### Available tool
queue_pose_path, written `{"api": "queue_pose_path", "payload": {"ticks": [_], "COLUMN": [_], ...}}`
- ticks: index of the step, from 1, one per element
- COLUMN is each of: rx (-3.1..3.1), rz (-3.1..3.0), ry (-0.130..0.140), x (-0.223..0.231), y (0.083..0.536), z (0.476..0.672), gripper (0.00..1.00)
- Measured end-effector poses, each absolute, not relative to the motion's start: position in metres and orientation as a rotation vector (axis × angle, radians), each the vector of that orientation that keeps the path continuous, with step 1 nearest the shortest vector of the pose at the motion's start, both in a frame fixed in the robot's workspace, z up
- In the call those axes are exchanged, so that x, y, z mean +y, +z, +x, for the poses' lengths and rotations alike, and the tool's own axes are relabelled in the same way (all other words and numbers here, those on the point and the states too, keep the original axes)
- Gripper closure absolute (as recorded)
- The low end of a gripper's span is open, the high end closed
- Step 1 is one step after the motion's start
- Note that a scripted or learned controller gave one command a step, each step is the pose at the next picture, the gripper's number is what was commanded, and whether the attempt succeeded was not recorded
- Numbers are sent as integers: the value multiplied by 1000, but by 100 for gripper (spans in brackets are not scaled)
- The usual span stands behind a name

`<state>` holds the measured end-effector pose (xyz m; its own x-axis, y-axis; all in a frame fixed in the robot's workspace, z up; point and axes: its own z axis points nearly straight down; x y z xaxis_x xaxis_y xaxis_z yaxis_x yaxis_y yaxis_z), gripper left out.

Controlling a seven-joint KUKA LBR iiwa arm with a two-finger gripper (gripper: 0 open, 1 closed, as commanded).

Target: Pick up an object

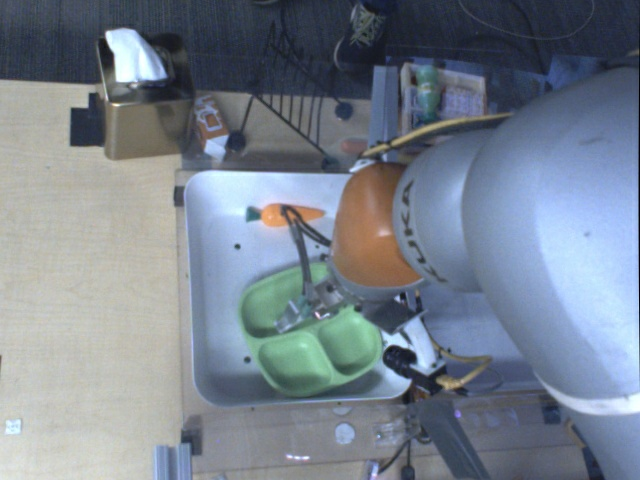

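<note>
Grey arm [540, 228] looms over the white bin [205, 268]. Its gripper [305, 308] touches the green divided dish [305, 343]; an orange carrot [290, 214] lies beyond that dish.

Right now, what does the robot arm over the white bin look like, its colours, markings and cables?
The large rounded grey arm carries a glossy orange band above the wrist, with dark KUKA lettering beside it. A yellow cable runs along its upper side, and thin dark cables lead down to the small metallic gripper.

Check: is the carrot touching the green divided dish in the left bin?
Apart. The camera view shows bare white bin floor between the carrot near the bin's far wall and the green divided dish lower down.
</note>
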<state>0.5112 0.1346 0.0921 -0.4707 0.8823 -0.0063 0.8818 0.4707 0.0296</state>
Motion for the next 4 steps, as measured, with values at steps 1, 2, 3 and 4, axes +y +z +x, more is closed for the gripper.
{"api": "queue_pose_path", "payload": {"ticks": [1,2,3,4], "rx": [2647,3014,2639,2495], "rz": [1687,825,1663,1907], "ry": [6,21,42,2], "x": [181,219,201,209], "y": [122,92,93,118], "z": [608,544,496,601], "gripper": [0,0,0,0]}}
